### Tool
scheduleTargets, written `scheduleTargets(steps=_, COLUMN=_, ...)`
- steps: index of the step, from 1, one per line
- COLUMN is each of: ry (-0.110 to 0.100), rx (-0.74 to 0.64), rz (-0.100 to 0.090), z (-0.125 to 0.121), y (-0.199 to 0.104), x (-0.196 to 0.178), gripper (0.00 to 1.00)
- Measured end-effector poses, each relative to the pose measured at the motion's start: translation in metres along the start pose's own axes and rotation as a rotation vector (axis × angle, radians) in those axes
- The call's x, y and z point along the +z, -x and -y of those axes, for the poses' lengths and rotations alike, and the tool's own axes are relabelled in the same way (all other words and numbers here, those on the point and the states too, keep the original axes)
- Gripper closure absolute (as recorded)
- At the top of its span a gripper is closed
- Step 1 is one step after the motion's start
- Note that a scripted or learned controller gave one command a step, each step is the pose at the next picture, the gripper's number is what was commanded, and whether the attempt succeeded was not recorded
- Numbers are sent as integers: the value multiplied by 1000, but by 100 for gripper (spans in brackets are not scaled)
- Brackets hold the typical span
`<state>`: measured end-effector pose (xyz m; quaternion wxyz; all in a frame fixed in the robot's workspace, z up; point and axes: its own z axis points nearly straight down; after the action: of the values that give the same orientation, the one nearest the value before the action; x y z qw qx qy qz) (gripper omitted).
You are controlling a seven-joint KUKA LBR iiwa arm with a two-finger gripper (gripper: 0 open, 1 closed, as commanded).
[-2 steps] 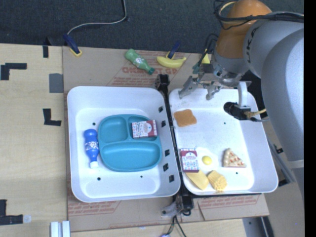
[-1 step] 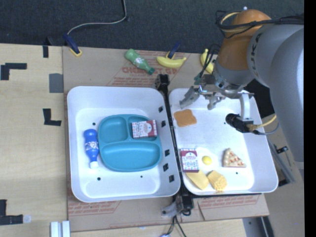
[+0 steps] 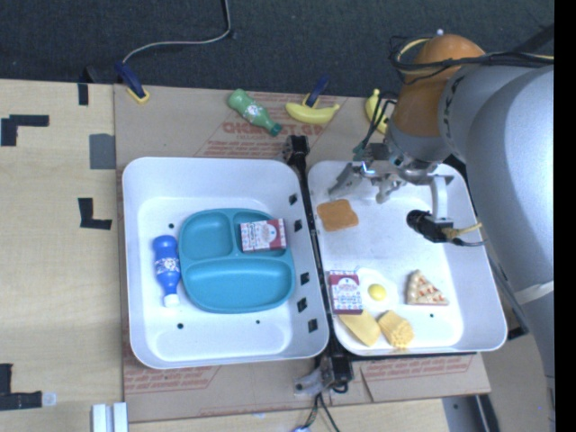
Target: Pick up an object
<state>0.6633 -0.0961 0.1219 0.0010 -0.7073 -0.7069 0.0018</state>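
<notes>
Gripper [image 3: 364, 184] hangs open and empty above the toast [image 3: 337, 215]; the arm [image 3: 504, 151] hides the right bin's [image 3: 450, 336] far corner.

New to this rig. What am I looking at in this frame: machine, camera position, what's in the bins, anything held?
One camera, fixed above the bench, looks down at a slant. The big grey shape on the right is the robot arm, with an orange band above the wrist. Its gripper hangs over the back of the right bin, near a toast slice. Nothing shows between the jaws.

That bin also holds a small red carton, a fried egg, a pizza slice, a cheese wedge and corn.

The left bin holds a blue divided tray with another red carton on it, and a blue bottle beside it.

Behind the bins lie a green bottle and a banana.
</notes>
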Motion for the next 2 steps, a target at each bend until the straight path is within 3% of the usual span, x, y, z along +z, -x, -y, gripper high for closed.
scheduleTargets(steps=1, ry=6, rx=-1, rz=0, z=25, y=0, x=36, gripper=0)
scheduleTargets(steps=2, ry=6, rx=-2, rz=0, z=-5, y=-24, x=-64, gripper=0)
